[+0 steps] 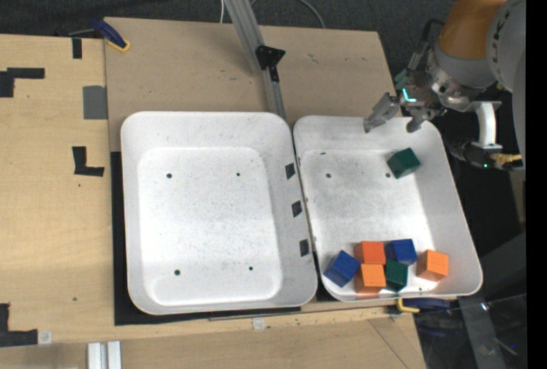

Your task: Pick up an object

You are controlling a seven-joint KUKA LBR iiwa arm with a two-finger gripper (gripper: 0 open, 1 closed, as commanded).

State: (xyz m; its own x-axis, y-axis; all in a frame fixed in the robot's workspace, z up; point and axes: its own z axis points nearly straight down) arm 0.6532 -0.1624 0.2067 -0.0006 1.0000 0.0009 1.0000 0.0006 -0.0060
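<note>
Nearest lies the wooden worktop (197, 60), bearing two white bins: the left bin (209, 209) and the right bin (389, 205). Above the right bin's far rim the hand (395, 113) hangs with fingers spread, holding nothing (a dark green block (403, 161) lies just below it). Six blocks (386, 263) cluster at the near edge.

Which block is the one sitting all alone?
Look in the right bin, the one nearer the grey and orange arm. Near its far end, just below the tool, lies a dark green block. It sits by itself, while the other blocks, blue, orange and green, huddle at the bin's near edge.
</note>
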